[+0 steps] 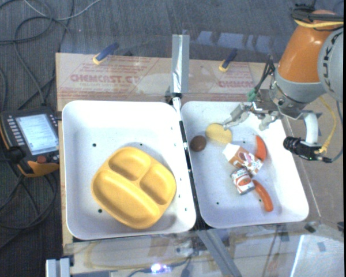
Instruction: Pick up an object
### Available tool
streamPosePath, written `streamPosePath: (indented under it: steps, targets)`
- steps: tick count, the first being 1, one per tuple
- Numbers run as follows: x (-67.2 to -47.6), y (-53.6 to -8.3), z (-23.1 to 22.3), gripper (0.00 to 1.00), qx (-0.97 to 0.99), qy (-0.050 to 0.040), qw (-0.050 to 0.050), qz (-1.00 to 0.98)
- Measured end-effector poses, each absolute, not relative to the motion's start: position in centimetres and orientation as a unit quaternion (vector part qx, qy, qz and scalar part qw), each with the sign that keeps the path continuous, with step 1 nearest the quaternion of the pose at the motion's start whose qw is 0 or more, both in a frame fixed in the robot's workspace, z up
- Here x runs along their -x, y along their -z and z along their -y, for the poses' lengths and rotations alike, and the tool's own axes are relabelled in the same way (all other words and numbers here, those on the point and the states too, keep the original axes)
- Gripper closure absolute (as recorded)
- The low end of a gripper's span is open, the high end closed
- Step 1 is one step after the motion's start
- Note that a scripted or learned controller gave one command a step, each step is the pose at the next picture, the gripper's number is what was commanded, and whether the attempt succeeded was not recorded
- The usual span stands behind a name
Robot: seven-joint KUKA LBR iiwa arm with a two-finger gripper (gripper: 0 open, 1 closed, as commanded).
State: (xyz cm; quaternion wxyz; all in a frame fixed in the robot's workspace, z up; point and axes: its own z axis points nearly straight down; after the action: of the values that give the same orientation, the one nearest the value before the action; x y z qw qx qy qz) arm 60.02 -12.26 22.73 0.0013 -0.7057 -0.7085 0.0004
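Hovering over the right bin (pixel 288 203), end effector (pixel 251 115) spread apart and grasping nothing, pale yellow piece (pixel 219 134) just beside it, yellow tray (pixel 134 186) in left bin (pixel 75 154)

Red block lettering reading "CHEMCAST" is printed on the protective paper of the clear sheet (pixel 106 77) at the upper left of the frame, behind the left bin. A second red print of the same kind lies on the sheet at the upper right (pixel 237 82), partly covered and not legible. The lit screen of the handheld pendant (pixel 30 133) at the left edge carries lines too small to read.
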Motion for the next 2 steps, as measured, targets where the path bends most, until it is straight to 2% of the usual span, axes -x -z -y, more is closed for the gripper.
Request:
streamPosePath:
  steps: [1, 2]
  targets:
    - [-54.8, -17.9, 15.5, 0.00, 0.658, -0.0006, 0.001, 0.753]
    - [-51.4, -12.0, 15.9, 0.00, 0.567, 0.0059, -0.018, 0.824]
